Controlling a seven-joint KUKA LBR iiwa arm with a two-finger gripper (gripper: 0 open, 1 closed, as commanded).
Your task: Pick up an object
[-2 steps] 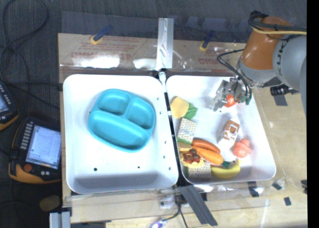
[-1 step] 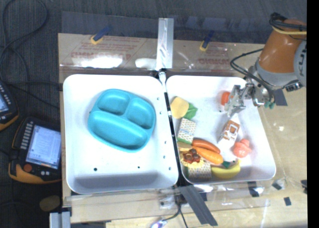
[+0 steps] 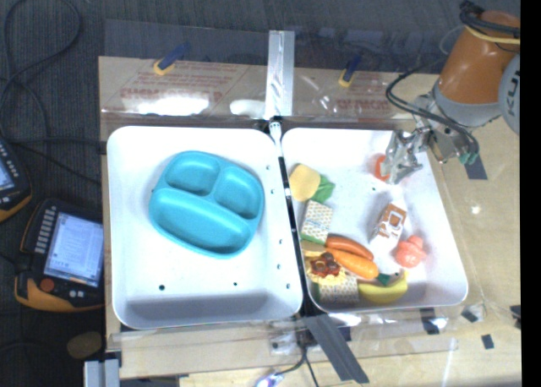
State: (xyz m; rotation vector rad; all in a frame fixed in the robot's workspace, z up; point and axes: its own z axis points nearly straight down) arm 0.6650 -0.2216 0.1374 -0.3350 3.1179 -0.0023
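Note:
My gripper [image 3: 404,157] hangs over the back right part of the right bin [image 3: 444,233], below the orange band of the arm [image 3: 475,60]. A small orange-red object [image 3: 379,166] lies just to its left, touching or nearly touching it; I cannot tell whether it is gripped. Farther forward in the same bin lie a small brown and white carton [image 3: 389,223], a pink-red fruit [image 3: 410,251], a carrot [image 3: 351,257], a banana [image 3: 382,290] and a yellow-green piece [image 3: 307,182].
A blue divided plate [image 3: 205,201] sits in the left bin [image 3: 127,292]. A checkered packet [image 3: 316,219] and a waffle-like piece [image 3: 336,289] lie by the right bin's left wall. Cables trail around the arm at the right; a handheld pendant [image 3: 63,250] lies off the bench at left.

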